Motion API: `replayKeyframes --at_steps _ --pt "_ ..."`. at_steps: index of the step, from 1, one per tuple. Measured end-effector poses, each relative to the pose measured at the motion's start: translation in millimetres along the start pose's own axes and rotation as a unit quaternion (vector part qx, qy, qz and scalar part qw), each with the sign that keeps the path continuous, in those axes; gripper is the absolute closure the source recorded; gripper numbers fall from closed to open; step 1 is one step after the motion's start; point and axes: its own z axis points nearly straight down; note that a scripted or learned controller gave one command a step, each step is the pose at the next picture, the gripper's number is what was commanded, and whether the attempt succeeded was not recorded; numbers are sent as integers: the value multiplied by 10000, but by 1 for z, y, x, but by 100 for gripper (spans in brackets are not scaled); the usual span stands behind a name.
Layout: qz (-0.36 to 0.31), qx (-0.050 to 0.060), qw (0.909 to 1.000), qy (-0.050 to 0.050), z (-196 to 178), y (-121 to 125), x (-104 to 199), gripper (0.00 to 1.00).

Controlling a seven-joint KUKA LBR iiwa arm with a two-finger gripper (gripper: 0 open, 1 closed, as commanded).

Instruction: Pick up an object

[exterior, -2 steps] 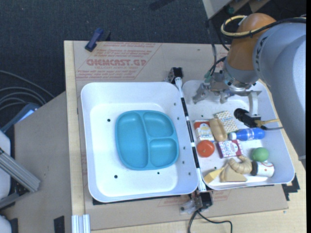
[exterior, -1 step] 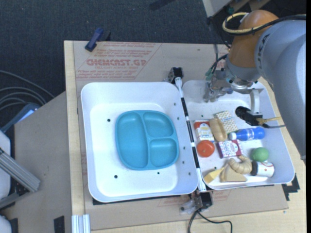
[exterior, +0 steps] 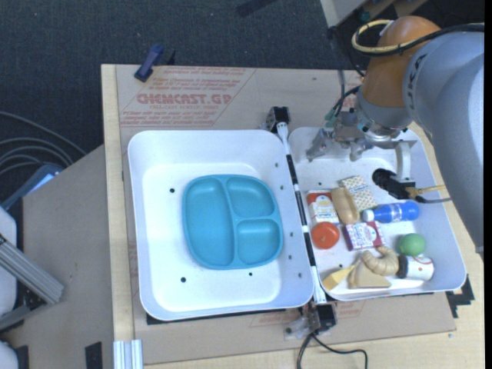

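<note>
The objects to pick from lie crowded in the near half of the right-hand shallow white bin (exterior: 453, 261). Along its left wall are a red-and-white packet (exterior: 320, 206) and, just below it, a round red disc-like piece (exterior: 325, 237). Beside the packet lies a tan bread-roll shape (exterior: 346, 204), with a small pale checkered square (exterior: 354, 184) just above it. A blue plastic bottle with a white cap (exterior: 392, 212) lies on its side towards the right, above a small magenta box (exterior: 361, 235) and a green ball (exterior: 412, 244). Nearest the front rim are a tan croissant-shaped piece (exterior: 377, 261), a pale yellow wedge (exterior: 338, 277) and a white cylinder with a red band (exterior: 419, 267).

The two-finger gripper (exterior: 336, 151) hangs over the far, bare end of this bin, apart from the pile. I cannot tell whether it is open or closed, and nothing can be seen in its hold.

The left-hand white bin (exterior: 146, 167) holds a teal three-compartment plastic plate (exterior: 231, 221). Both bins sit on a brown board with red lettering (exterior: 184, 94), with a small blue clip (exterior: 148, 62) at its far left corner
</note>
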Motion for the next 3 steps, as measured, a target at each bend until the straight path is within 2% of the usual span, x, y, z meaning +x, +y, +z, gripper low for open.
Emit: replayKeyframes --at_steps 1,2,3 --pt "6 33 10000 6 21 -2 -1 0" --pt "2 23 10000 4 10 -1 -1 100" --pt "2 26 10000 5 10 -1 0 0"
